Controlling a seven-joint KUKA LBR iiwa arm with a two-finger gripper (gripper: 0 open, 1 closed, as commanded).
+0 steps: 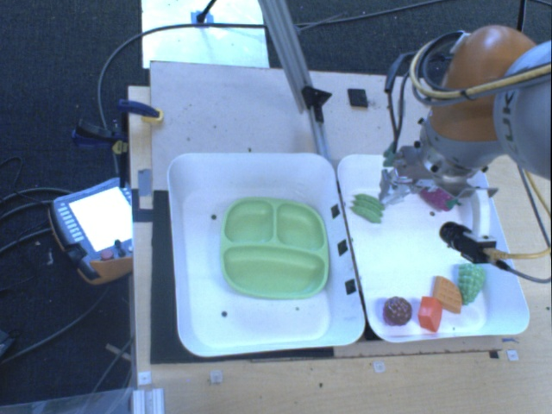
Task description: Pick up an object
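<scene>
My gripper (390, 188) hangs over the upper left part of the right bin (405, 261), just right of a green pea-pod toy (368, 207) that lies near the bin's left wall. A purple toy (438, 198) lies partly under the wrist. Along the bin's front sit a dark red round toy (398, 310), a red block (430, 314), an orange wedge (448, 294) and a light green ridged toy (472, 283). Nothing shows between the fingers.
The left bin (194, 231) holds a green divided plate (276, 248). A black cylinder (466, 242) on the arm juts over the right bin's middle right. A metal pole (289, 46) slants across the bench behind the bins.
</scene>
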